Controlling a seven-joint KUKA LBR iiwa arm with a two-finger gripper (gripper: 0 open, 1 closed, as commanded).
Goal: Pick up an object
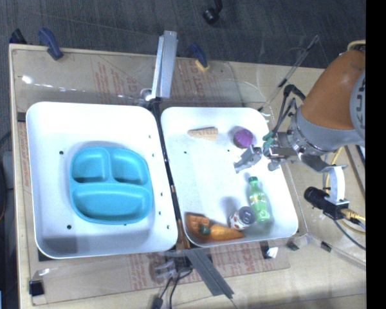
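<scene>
The tabletop (83, 76) carries two shallow white bins side by side. In the left bin (45, 127) lies a blue divided plate (109, 185) with three compartments, flat on the floor of the bin. The arm (338, 102) reaches in from the right, and its gripper (246, 158) is over the upper right part of the right bin (193, 185). The jaws look only narrowly parted and nothing is seen between them, though they are small and a little blurred here, so I say this with some caution. Just above the gripper, near the back wall, sits a purple round object (243, 136), close to the jaws but apart from them. To its left lies a pale cone-shaped piece (202, 132). Lower in the same bin, a green bottle (258, 199) lies along the right side, and beside its lower end is a small can (242, 218). An orange carrot (212, 229) lies along the front wall, near the can.
</scene>
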